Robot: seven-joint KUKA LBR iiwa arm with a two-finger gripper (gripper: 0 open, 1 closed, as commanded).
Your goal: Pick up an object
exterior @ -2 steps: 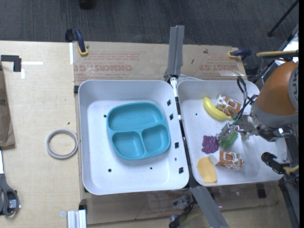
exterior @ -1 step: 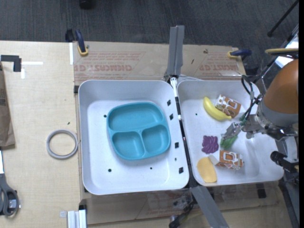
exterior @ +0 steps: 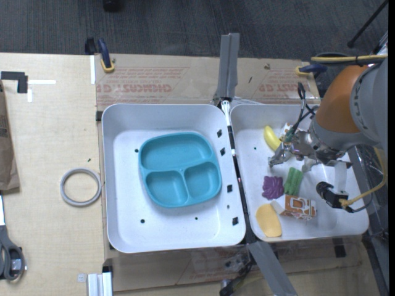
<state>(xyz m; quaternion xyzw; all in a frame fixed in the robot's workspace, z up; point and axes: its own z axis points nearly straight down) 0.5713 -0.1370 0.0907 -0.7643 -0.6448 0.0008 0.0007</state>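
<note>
Claw (exterior: 285, 156): low in right bin (exterior: 247, 184), fingers apart, nothing between them.
Banana (exterior: 271, 138): just far-left of claw.
Green block (exterior: 293, 181): just near of claw.
Purple toy (exterior: 272, 187): left of block.
Tray (exterior: 179, 169): left bin (exterior: 117, 184).

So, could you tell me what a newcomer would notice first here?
Probably the turquoise divided tray lying alone in the left bin. Next, the grey arm's hand low in the right bin, among small colourful toy foods such as the yellow banana and purple grapes.
</note>
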